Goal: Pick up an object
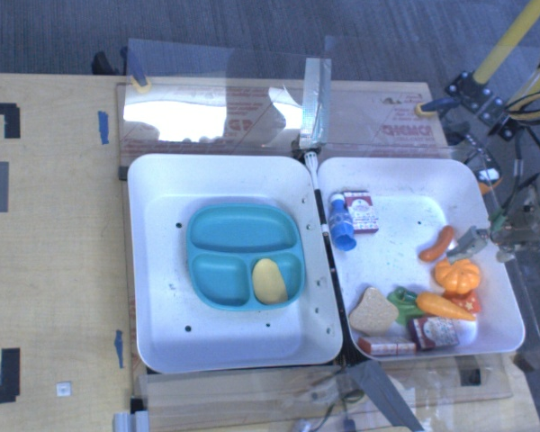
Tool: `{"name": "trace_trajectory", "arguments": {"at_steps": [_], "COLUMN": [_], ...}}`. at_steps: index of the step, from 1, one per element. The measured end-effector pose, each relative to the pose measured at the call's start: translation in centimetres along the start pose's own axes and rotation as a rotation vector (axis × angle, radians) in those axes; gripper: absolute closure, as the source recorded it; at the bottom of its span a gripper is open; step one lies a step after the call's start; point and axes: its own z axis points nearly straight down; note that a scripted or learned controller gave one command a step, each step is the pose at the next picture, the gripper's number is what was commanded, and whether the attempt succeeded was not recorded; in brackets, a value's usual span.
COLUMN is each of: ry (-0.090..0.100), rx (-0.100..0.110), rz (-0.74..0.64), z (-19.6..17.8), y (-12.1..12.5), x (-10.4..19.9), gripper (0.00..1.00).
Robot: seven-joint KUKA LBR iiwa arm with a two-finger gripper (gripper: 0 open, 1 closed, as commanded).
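Note:
The right bin holds several toy items. A blue bottle lies beside a red and white carton at its left. An orange sausage lies toward the right, with an orange pumpkin just below it. A carrot, a green piece, a bread slice and a red packet sit along the near side. My gripper hangs at the bin's right rim, just right of the sausage and above the pumpkin. Nothing shows between its tips.
The left bin holds a teal divided tray with a yellow oval piece in its lower right compartment. Clear panels stand behind the bins. A yellow pole and cables crowd the far right.

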Motion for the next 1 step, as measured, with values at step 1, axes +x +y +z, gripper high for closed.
{"name": "trace_trajectory", "arguments": {"at_steps": [1], "ry": [0.009], "rx": [-0.007], "rz": [-0.186], "z": [9.24], "y": [6.84], "x": [-0.34], "gripper": [0.0]}}
